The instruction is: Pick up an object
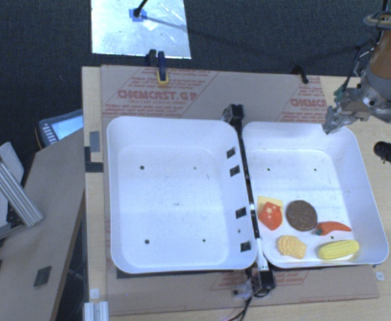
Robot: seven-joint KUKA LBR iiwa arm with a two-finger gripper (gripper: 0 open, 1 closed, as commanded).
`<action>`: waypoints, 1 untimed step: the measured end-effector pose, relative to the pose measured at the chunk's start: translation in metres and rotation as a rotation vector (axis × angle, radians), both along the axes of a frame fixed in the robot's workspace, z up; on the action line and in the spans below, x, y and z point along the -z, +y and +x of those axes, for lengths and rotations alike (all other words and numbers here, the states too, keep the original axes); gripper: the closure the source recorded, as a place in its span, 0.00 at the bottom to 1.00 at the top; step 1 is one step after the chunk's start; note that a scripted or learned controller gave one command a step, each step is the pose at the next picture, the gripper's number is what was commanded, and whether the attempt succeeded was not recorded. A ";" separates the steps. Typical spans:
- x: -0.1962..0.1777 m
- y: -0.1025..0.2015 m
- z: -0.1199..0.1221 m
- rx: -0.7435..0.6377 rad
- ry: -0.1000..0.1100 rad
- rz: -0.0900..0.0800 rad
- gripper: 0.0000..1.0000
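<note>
Camera view: tool (331, 122) at right white bin's (372, 199) far corner, can't tell its state. Round brown patty (302, 215) sits near corner, crowded by red chili (333, 228), yellow corn (338, 249). Risk: nudging neighbours, missed grip.

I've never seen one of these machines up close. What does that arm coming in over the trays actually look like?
The arm is rounded and mostly grey, with an orange-tan band above the wrist. A thin dark cable runs alongside it. It narrows to a small pale metal gripper that ends in slim fingers. A black fitting sticks out from the arm lower down, near the picture's edge.
</note>
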State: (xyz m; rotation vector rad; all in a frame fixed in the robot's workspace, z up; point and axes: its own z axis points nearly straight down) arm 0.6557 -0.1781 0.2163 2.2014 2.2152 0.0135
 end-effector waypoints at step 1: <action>-0.066 -0.031 -0.013 0.007 0.009 0.002 1.00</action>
